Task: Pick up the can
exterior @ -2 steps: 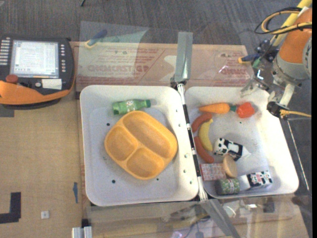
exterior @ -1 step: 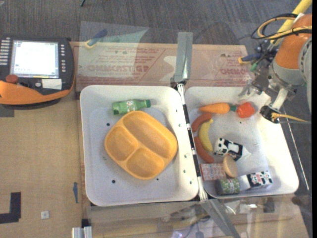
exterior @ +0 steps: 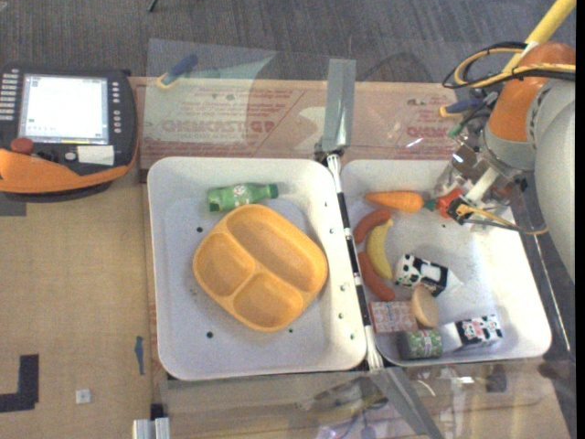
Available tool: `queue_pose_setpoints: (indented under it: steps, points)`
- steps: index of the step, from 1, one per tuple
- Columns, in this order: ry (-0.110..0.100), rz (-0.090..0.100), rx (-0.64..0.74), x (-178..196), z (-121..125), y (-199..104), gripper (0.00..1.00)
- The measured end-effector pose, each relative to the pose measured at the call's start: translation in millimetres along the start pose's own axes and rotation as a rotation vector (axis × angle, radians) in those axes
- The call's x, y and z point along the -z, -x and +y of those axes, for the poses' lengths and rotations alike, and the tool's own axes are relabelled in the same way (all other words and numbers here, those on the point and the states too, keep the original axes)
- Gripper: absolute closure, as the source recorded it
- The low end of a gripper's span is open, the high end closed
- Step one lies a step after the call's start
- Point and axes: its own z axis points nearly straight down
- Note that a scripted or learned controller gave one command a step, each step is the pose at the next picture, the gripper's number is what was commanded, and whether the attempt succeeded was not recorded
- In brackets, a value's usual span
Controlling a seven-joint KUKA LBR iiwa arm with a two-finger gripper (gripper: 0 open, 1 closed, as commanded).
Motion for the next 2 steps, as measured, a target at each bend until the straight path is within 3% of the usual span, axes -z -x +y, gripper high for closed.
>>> queue_pose_setpoints:
  steps: [1, 2]
  points:
    - [0.003, 0.001, 0.006, 7.5, -0.3, -3.4, 1.0]
    - [-0.005, 0.013, -0.292, 3.7, -41.1, 59.5, 1.0]
